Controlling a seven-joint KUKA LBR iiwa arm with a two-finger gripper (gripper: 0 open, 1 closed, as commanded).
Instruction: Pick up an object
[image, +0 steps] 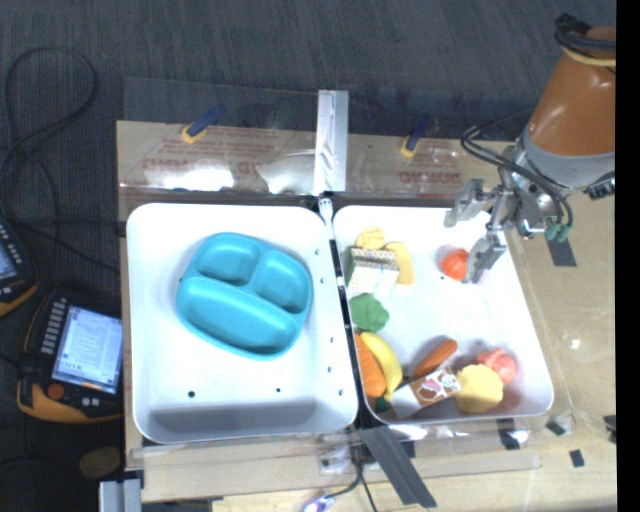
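My gripper (478, 233) hangs over the far right part of the right bin (530, 330), with its fingers spread and nothing between them. A small orange-red ball (455, 264) lies on the bin floor just left of the lower fingertip (488, 256), apart from it. Along the bin's left side lie a yellow toy food (373, 240), a striped box (375, 266), a green piece (368, 312), a banana (386, 360) and an orange carrot (371, 378). Near the front sit a brown-red sausage (436, 354), a brown packet (436, 388), a yellow pepper (481, 389) and a red tomato (501, 364).
A blue divided plate (245, 292) lies in the left bin (150, 400). A raised wall (338, 300) separates the two bins. A handheld pendant (75, 350) and cables lie left of the bench. Bare bin floor shows around the orange-red ball.
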